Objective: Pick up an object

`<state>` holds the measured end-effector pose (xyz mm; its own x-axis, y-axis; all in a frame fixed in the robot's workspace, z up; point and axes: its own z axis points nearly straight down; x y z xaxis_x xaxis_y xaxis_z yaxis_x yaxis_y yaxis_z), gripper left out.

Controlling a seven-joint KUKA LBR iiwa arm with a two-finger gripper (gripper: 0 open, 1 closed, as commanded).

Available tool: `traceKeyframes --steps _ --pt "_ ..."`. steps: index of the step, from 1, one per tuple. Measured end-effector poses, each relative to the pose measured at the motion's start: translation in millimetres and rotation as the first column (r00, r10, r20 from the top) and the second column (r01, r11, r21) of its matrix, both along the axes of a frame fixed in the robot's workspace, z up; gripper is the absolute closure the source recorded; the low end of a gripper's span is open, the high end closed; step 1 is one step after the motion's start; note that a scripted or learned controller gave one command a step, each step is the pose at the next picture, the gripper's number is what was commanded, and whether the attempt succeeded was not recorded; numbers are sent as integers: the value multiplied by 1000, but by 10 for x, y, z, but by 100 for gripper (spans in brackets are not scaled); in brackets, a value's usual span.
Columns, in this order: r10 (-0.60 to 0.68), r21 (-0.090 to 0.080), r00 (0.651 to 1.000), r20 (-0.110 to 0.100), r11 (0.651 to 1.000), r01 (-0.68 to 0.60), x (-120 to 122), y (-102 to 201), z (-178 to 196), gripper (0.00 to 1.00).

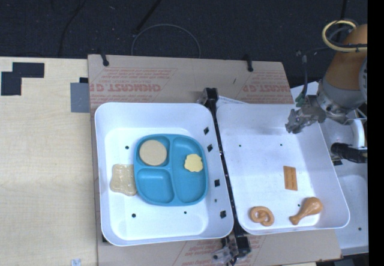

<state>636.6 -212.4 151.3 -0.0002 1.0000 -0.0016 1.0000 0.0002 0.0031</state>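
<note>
In the right bin [264, 151] lie three small items: an orange rectangular strip [290, 178], a pretzel-shaped piece [262, 215] and a drumstick-shaped piece [306, 209] near the front edge. My gripper [296, 123] hangs over the bin's far right corner, well back from those items, with nothing seen in it. The left bin [114, 133] holds a blue divided tray [171, 170] carrying a round tan disc [152, 152] and a small yellow piece [193, 163]. A pale bread-like slice [123, 179] lies against the tray's left side.
The grey arm with its orange band [345, 69] comes in from the right above the bin's rim. A black divider [217, 157] separates the two bins. Cardboard [180, 78] lies under both bins. Cables run across the dark floor behind.
</note>
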Motion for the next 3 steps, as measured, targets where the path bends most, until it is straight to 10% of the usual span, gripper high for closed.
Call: traceKeyframes --steps 2,3 --pt "2 0 1000 1 1000 -2 3 16 1176 100" --pt "4 4 1000 -8 1000 -4 -70 573 1033 100"
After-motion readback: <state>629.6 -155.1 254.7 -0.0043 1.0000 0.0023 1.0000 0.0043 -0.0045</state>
